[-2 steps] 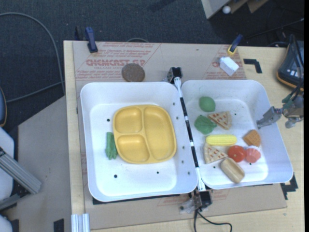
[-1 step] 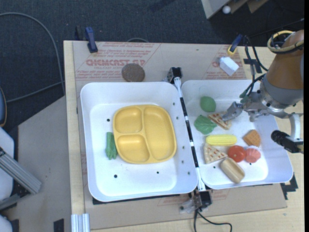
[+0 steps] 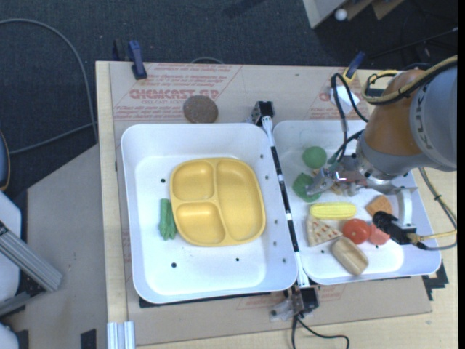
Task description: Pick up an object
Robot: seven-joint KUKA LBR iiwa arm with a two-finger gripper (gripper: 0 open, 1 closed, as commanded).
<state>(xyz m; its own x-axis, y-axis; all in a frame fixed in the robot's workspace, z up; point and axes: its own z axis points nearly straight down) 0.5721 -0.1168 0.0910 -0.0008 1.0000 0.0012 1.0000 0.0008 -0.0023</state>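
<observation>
Bread roll (image 3: 349, 256) in right bin (image 3: 418, 265), yellow tray (image 3: 216, 199) in left bin (image 3: 145, 166)

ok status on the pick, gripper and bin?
Gripper low in right bin, at green pieces. Nothing seen held. Corn, tomato, bread roll crowd close by.

In the right bin (image 3: 414, 264), right of centre in the frame, lie two green pieces (image 3: 310, 167), a yellow corn cob (image 3: 333, 211) lying crosswise, a sandwich wedge (image 3: 321, 232), a red tomato (image 3: 356, 230) and a tan bread roll (image 3: 349, 256).

A green pod (image 3: 167, 219) lies in the left bin (image 3: 145, 166), just beside the yellow divided plate (image 3: 217, 200).
</observation>
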